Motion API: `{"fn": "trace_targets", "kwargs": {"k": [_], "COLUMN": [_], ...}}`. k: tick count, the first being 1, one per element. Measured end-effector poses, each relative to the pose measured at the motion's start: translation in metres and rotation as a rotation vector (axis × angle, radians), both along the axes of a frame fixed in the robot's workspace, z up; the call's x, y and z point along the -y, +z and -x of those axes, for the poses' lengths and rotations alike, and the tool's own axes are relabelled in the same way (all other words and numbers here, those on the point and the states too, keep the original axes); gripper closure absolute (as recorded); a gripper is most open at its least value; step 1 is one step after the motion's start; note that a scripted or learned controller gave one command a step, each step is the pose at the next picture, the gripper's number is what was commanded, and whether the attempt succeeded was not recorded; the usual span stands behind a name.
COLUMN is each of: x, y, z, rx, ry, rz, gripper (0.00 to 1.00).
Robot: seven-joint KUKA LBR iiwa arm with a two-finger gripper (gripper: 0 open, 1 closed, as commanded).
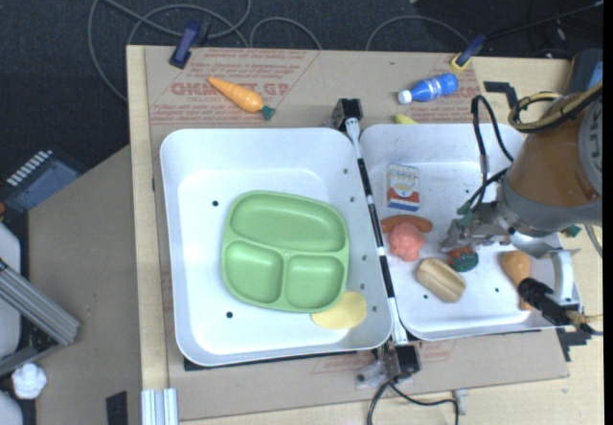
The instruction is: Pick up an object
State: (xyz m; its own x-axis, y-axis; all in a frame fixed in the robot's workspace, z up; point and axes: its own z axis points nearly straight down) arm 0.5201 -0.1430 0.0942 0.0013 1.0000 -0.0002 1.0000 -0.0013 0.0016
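The right bin (436,323) holds a small carton (403,188) near its back left, a pink ball (407,241) with an orange slice at its top, a tan bread roll (440,279), a dark teal piece (465,260) and an orange piece (515,266). My gripper (462,239) reaches down from the right into the middle of this bin, right over the teal piece and just right of the pink ball. The wrist hides how its tips stand.
The left bin (192,174) bears a green divided plate (284,251) and a yellow piece (337,313) at its front right. On the bench behind lie a toy carrot (239,95), a blue bottle (429,89) and a blue clip (187,43).
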Motion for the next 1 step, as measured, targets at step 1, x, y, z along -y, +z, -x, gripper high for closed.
{"fn": "trace_targets", "kwargs": {"k": [1], "x": [-0.0833], "y": [0.1226], "z": [-0.0094], "rx": [0.001], "ry": [0.003], "rz": [-0.001], "gripper": [1.00]}}
